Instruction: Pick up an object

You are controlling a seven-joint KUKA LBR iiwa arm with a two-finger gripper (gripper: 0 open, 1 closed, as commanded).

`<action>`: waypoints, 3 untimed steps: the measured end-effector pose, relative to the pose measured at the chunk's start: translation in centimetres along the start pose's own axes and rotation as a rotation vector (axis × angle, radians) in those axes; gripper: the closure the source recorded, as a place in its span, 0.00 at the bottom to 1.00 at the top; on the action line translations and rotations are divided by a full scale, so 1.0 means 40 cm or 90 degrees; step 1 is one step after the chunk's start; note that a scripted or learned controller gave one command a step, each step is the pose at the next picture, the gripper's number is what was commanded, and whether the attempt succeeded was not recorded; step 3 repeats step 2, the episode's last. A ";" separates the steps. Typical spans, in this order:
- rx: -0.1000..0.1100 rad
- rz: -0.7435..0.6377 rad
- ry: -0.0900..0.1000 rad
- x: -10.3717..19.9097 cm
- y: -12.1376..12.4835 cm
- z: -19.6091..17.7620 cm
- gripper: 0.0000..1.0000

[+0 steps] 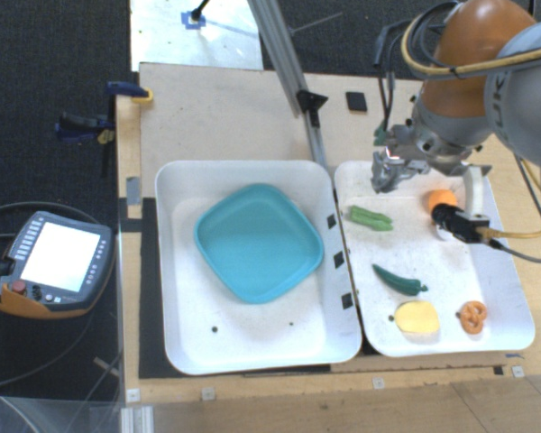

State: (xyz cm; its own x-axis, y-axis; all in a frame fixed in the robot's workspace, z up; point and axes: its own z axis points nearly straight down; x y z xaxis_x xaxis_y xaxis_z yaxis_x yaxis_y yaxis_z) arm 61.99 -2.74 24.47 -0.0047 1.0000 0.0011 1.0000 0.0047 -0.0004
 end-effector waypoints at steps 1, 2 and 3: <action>-0.001 0.001 0.000 0.105 0.059 -0.006 1.00; -0.001 0.000 0.000 0.237 0.078 0.009 1.00; -0.001 0.000 0.000 0.237 0.078 0.009 1.00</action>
